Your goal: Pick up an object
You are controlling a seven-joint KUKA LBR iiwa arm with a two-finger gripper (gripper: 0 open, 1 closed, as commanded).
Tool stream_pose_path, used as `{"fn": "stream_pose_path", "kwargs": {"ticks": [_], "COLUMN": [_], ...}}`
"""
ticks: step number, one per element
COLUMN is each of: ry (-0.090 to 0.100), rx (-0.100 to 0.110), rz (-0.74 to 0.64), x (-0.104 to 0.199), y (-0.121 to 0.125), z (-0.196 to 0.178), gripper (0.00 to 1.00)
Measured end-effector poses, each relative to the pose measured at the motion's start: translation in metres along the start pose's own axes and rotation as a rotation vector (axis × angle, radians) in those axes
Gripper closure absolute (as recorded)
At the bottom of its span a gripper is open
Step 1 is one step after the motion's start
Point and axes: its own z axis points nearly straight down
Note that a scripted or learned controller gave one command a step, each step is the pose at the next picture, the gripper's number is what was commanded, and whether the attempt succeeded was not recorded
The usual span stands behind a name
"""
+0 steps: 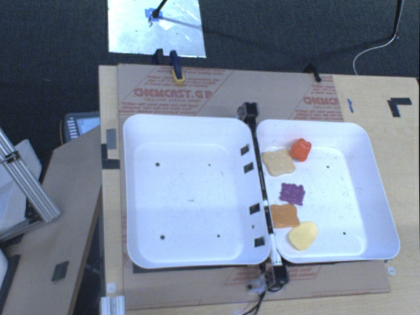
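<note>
Dark carpet surrounds the pale wooden worktop (pixel 394 90), where two shallow white bins sit side by side on brown cardboard. Five small pieces cluster along the right bin's (pixel 367 176) left edge: an orange-red rounded block (pixel 300 149), a tan slab (pixel 278 162), a purple knobbly square (pixel 292 193), an orange flat square (pixel 285 216) and a yellow rounded piece (pixel 302 235) nearest its front-left corner. The left bin (pixel 190 189) holds nothing. I judge the pick not yet begun; the pincer's state I cannot tell. Next comes choosing one piece and descending over it.

Five small objects, orange-red (pixel 300 149), tan (pixel 278 162), purple (pixel 292 193), orange (pixel 285 216), yellow (pixel 302 235), right bin (pixel 367 176)
</note>
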Motion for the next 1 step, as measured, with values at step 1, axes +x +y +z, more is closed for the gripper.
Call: {"fn": "stream_pose_path", "kwargs": {"ticks": [1], "ry": [0.002], "rx": [0.002], "rz": [-0.01], "x": [0.0045], "y": [0.0019], "z": [-0.0073], "gripper": [1.0]}}
